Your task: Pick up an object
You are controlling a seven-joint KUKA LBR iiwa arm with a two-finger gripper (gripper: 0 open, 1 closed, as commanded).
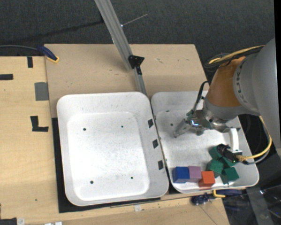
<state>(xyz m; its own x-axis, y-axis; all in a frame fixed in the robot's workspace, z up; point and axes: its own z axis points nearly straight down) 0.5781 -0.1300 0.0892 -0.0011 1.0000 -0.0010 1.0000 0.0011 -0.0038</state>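
Worktop (105, 69) surface is light brown board, seen from above at a slant, with dark floor beyond its far edge. Black tape marks (37, 123) and a grey patch (41, 91) lie on the left part of the board. A blue-and-yellow clamp (48, 53) sits at the far left corner. A grey metal strut (117, 33) runs diagonally from the top of the view down to the gap between the bins, with a black bracket (136, 61) on it.

Two shallow white bins stand side by side on a black mat (59, 184). The left bin (65, 109) is the larger in view and has a speckled floor with four small dark dots. The right bin (165, 101) touches it along one edge.

The arm (233, 88) reaches in from the right, with its orange band above the wrist. The tool (182, 129) hangs low over the middle of the right bin. Its fingers (179, 131) appear spread apart, and no object is between them.

The objects lie in the near end of the right bin, well apart from the tool. A blue block (181, 173), a lilac block (195, 172) and an orange block (208, 177) sit in a row, touching one another. Green pieces (224, 169) are piled just beside them on the right. A yellow cable (262, 150) curves along the right side of the bin.
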